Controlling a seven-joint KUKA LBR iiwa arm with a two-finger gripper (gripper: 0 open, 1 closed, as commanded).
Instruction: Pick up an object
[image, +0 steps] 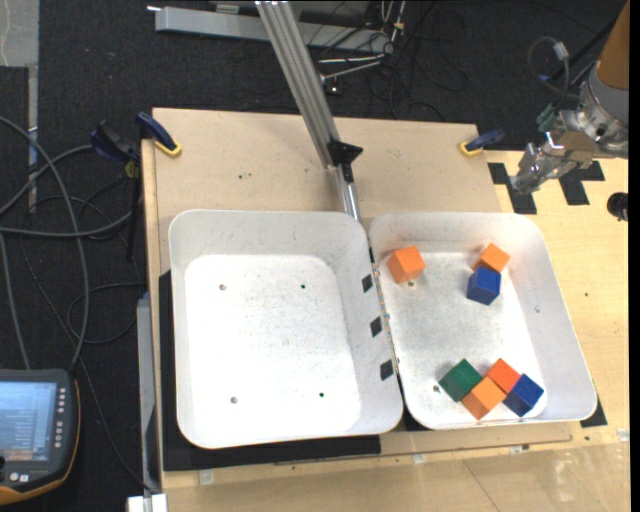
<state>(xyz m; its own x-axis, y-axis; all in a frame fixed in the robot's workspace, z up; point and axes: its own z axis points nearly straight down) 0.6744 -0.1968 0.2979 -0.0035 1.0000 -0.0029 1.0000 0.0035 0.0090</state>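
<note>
The right bin (560, 320) holds several small cubes. An orange cube (405, 264) lies near its top left. An orange cube (492, 258) touches a blue cube (483, 286) near the top right. At the front, a green cube (461, 380), two orange cubes (484, 397) (504, 375) and a blue cube (523, 394) sit clustered together. My gripper (530, 172) hangs above the bench beyond the right bin's far right corner, well away from every cube. It is open with nothing between its fingers.
The left bin (265, 325) sits beside the right one, their rims meeting along a seam with black tape marks (378, 325). A slanted metal pole (305, 85) crosses the bench's back. Clamps (482, 142) grip the far corners. Black tape (545, 185) marks the bench under the gripper.
</note>
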